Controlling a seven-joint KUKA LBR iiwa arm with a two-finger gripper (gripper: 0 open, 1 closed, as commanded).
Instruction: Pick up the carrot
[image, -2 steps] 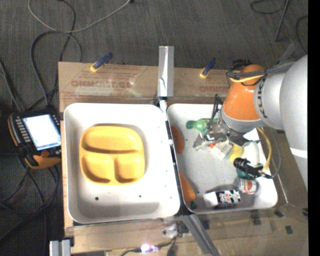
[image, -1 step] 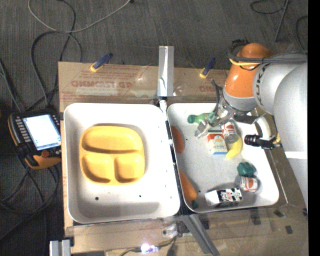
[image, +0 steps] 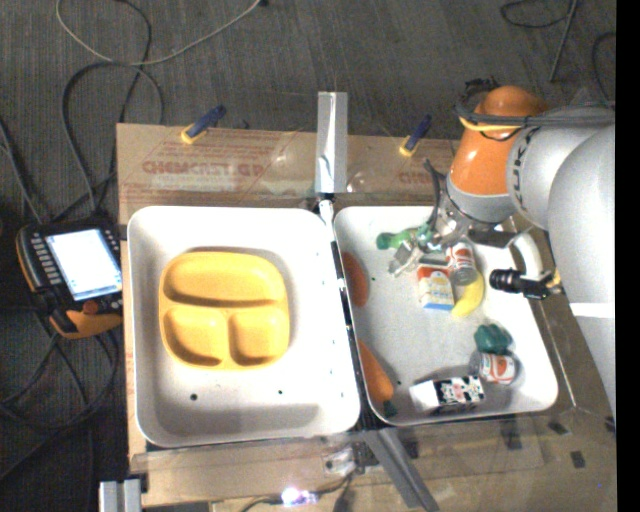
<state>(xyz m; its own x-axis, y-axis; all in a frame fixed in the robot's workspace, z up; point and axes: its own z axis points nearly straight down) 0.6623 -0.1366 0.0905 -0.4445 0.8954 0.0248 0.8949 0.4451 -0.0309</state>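
Seemingly two carrots (image: 374, 371); one tray (image: 227, 308)

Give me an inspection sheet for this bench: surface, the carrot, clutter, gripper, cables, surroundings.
Surface: two white bins side by side; left bin holds a yellow divided tray; right bin holds the loose items.
Job's things: carrot lies against the right bin's left wall, near the front, untouched.
Clutter: orange item on the same wall further back, green toy, small carton, banana, red can, black-and-white box.
Gripper: gripper low over the clutter at the bin's back; finger state unclear.
Cables: several loop across the floor behind.
Surroundings: handheld screen left of the bins.
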